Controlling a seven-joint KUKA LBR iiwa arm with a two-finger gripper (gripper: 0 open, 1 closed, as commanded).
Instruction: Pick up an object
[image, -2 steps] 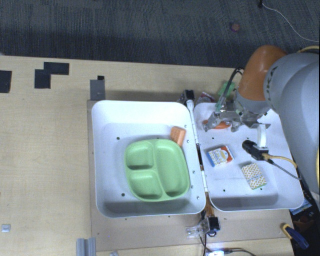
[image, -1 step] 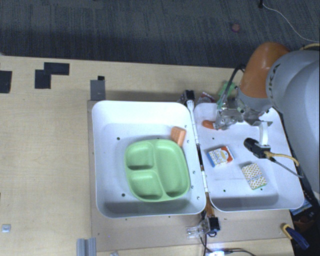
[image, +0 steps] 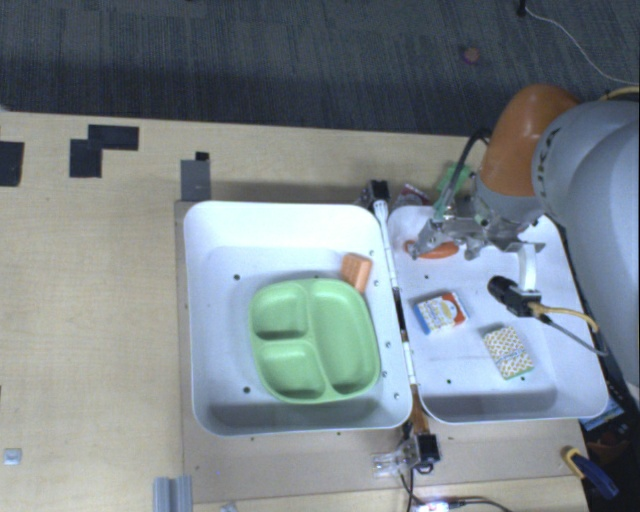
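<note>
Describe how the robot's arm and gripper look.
The arm is bulky, rounded and grey, with an orange band above the wrist. The gripper is a small silvery metal assembly, with green wiring running up from it.

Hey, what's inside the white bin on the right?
A small blue-and-white box, a yellow patterned square pad and a red-orange piece lying partly beneath the gripper. The grey arm covers the bin's right side, so anything there is hidden.
</note>
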